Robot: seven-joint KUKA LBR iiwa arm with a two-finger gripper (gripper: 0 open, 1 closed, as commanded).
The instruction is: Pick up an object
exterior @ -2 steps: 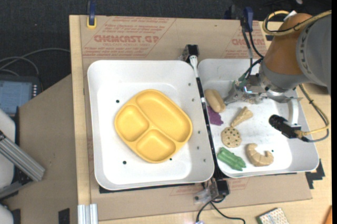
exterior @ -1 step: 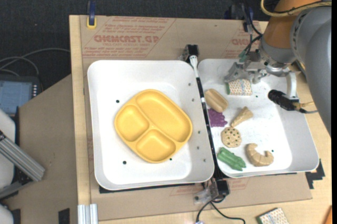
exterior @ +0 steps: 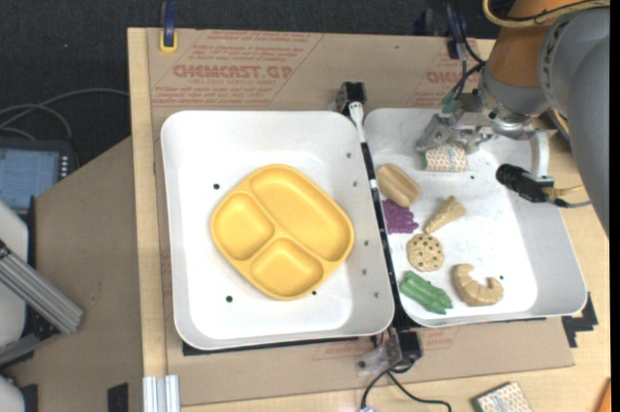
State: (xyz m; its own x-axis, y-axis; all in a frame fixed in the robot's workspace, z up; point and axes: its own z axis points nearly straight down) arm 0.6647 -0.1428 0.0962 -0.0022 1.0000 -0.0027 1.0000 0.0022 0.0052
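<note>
My gripper [exterior: 449, 135] hangs over the far part of the right bin [exterior: 542, 245], right above a small pale speckled block [exterior: 446, 160] that it seems to touch. Other toy foods lie nearer in that bin: a tan bread roll [exterior: 397, 184], a purple grape bunch [exterior: 398, 217], a cone [exterior: 444, 214], a round cookie [exterior: 424, 252], a green vegetable [exterior: 426, 292] and a croissant [exterior: 477, 285].
The left bin [exterior: 194, 168] holds a yellow divided plate [exterior: 281, 231]. A black clip [exterior: 351, 96] sits at the far end of the rim between the bins. The arm's grey body and orange band [exterior: 528, 32] cover the far right corner.
</note>
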